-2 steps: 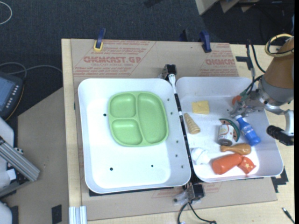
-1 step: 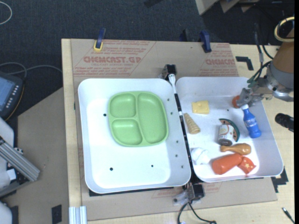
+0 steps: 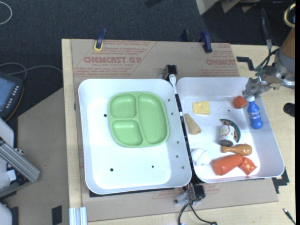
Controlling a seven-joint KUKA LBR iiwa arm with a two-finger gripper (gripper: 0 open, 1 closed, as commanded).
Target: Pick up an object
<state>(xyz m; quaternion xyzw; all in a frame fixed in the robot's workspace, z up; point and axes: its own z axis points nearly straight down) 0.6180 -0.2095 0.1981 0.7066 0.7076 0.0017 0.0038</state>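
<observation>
Hovering pincer (image 3: 253, 89) above blue bottle (image 3: 255, 115), white-capped, upright.

A pale wooden bench (image 3: 72, 125) seen from above, topped with a brown cardboard sheet (image 3: 140, 55) printed with red lettering. Two shallow white bins sit on it side by side, touching: the left bin (image 3: 93, 163) and the right bin (image 3: 269, 146). A yellow clamp (image 3: 99, 41) and a blue clamp (image 3: 205, 41) grip the far edge.

Dark blue carpet floor (image 3: 70, 13); cardboard-topped bench (image 3: 140, 60).
</observation>
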